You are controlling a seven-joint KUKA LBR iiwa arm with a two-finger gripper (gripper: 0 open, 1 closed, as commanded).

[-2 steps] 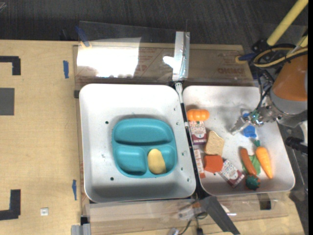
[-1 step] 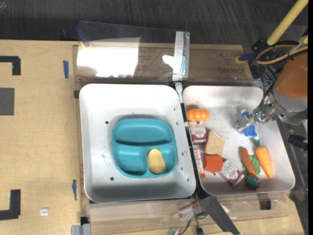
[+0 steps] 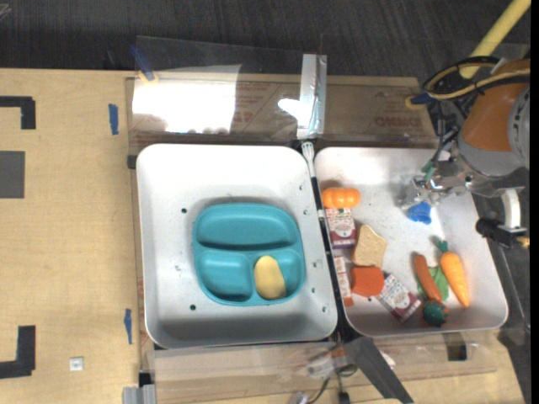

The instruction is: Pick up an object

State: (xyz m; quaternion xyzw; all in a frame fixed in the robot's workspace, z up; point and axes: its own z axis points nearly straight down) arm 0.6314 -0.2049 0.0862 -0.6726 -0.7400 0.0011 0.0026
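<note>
My gripper (image 3: 428, 187) hangs over the back part of the right bin (image 3: 383, 168), with the orange-banded arm coming in from the right. A small blue object (image 3: 419, 215) lies on the bin floor just below and in front of the gripper, and I cannot tell whether they touch. Elsewhere in this bin lie an orange pumpkin-like toy (image 3: 340, 198), a small carton (image 3: 340, 226), a bread slice (image 3: 370, 245), an orange block (image 3: 367, 281), a second carton (image 3: 397, 298), a carrot (image 3: 455, 277), a red-orange sausage shape (image 3: 425, 277) and a green piece (image 3: 434, 314).
The left bin (image 3: 164, 225) holds a teal divided plate (image 3: 244, 225) with a yellow oval toy (image 3: 269, 276) in its front right compartment. A ridge (image 3: 324, 251) separates the bins. Cables (image 3: 455, 78) and a yellow tube (image 3: 505, 19) sit at the back right.
</note>
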